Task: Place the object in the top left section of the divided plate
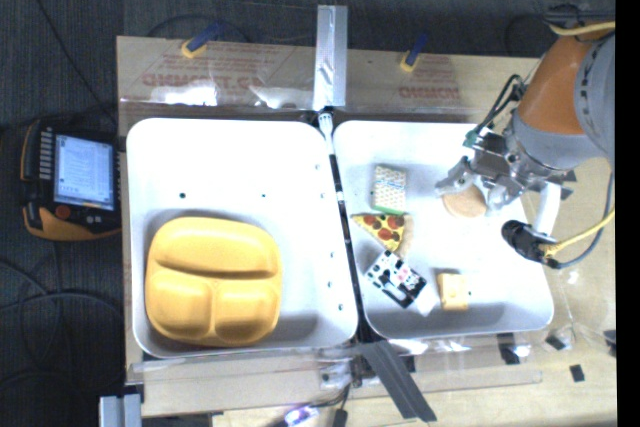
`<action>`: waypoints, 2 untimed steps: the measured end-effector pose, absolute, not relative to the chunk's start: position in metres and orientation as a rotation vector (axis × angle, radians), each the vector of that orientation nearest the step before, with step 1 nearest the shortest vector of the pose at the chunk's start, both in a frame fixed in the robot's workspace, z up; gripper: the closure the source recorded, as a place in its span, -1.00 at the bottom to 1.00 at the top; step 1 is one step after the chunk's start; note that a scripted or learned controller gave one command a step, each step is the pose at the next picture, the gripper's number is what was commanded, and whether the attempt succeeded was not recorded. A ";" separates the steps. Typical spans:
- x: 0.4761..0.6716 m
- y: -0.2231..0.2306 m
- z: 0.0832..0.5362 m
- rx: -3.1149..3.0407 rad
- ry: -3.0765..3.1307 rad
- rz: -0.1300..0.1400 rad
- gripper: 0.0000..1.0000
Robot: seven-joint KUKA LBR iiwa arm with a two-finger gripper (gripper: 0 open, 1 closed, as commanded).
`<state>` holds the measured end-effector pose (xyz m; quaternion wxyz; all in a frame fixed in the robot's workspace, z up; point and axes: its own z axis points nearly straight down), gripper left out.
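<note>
Gripper [478,183] hovers directly over round tan cookie [462,205] in right bin [535,300].

Bright even overhead light, mild glare on white bins [230,140], soft shadows, slight blur.

The arm [578,105] is cut off by the right edge, so only its wrist end shows. The gripper [480,177] hangs over a round tan piece [463,205] and covers its upper right part; whether the two touch cannot be told. The gripper's finger ends are lost among dark brackets and cables. The print on the small patterned square [389,185] and on the black-and-white block [395,279] is too small to read. The screen of the handheld unit [78,177] is glary and unreadable.
</note>
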<state>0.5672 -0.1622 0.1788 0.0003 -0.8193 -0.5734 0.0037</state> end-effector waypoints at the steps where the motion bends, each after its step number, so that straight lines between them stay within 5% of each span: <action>1: 0.569 -0.134 0.180 -2.438 -1.979 0.008 1.00; 2: 0.553 -0.055 0.241 -2.299 -2.138 0.006 1.00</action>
